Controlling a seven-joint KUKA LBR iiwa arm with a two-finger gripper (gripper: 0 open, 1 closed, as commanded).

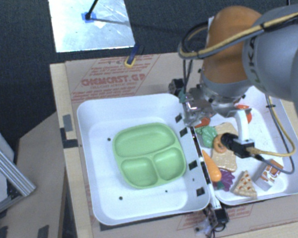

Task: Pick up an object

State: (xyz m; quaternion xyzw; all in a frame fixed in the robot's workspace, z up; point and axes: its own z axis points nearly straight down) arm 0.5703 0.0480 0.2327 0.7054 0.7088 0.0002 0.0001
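Dark carpet runs behind my counter (44, 151), a tan board with a sheet of printed cardboard (113, 78) laid under two white bins. A shiny foil square (91, 19) lies on the floor beyond, with a small blue piece on it.

The left bin (93, 128) holds a green divided tray (147, 155), three compartments, sitting roughly in the middle and tilted a little against the bin's edges. I see nothing in its compartments.

The right bin (294, 170) holds the toy food I can choose from. Along its left wall, just beside the black clips that join the bins, lies a carrot (212, 168). Above it sits a green leafy piece (207, 134), with a red piece (204, 121) peeking out at the arm's lower edge. A toast slice (227, 157) lies in the middle with an orange ring (218, 144) touching its upper left corner. Below are purple grapes (226, 177), a pizza wedge (244, 183) and a small box (267, 175) near the front right.

The arm (270, 50) comes in from the right, its orange band above the upper part of the right bin. The tool (197, 112) hangs over that bin's upper left corner, close above the green and red pieces. From this angle I cannot tell how its grip stands, nor whether it has anything. A yellow cable (285, 141) loops across the bin's right side.
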